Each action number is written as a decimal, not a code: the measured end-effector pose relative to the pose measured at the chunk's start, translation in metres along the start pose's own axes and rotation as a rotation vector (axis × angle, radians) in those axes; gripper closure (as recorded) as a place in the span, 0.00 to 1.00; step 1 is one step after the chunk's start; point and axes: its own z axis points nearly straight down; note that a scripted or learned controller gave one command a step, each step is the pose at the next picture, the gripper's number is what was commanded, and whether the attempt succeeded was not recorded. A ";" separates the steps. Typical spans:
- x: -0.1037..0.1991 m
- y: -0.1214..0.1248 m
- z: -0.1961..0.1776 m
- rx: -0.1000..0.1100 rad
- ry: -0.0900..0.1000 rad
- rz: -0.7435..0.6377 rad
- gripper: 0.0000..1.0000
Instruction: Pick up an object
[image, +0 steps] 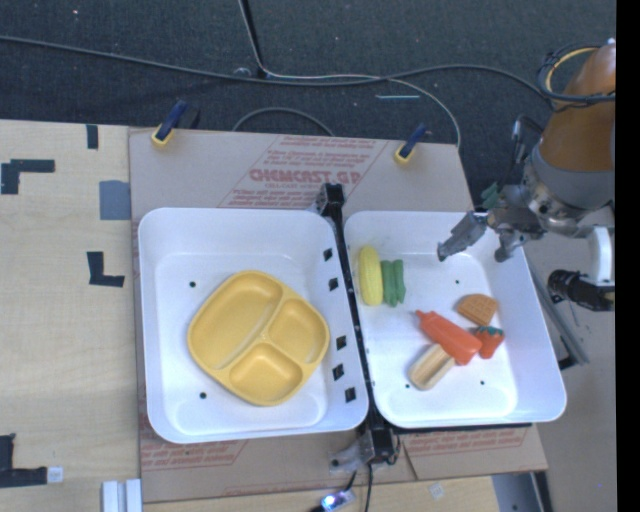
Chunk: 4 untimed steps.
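Nothing is picked up yet: my gripper (481, 236) hangs spread and bare over the right white bin's (530, 400) far right corner. Yellow-and-green toy corn (380, 277) lies by its left wall, red toy carrot (449, 337) mid-bin, untouched.

Pale wood bench (50, 330), cardboard sheet (300, 170) — dark carpet (120, 60), black cables (250, 40)

arm (578, 150): grey rounded housing | orange band above wrist | gripper (482, 238): two dark-grey angular fingers | green detail beside the fingers' base
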 end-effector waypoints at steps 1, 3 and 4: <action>0.000 0.002 -0.006 -0.010 -0.002 -0.003 0.00; 0.008 -0.005 0.124 -0.003 -0.001 -0.003 0.00; 0.008 -0.004 0.177 -0.010 -0.003 -0.003 0.00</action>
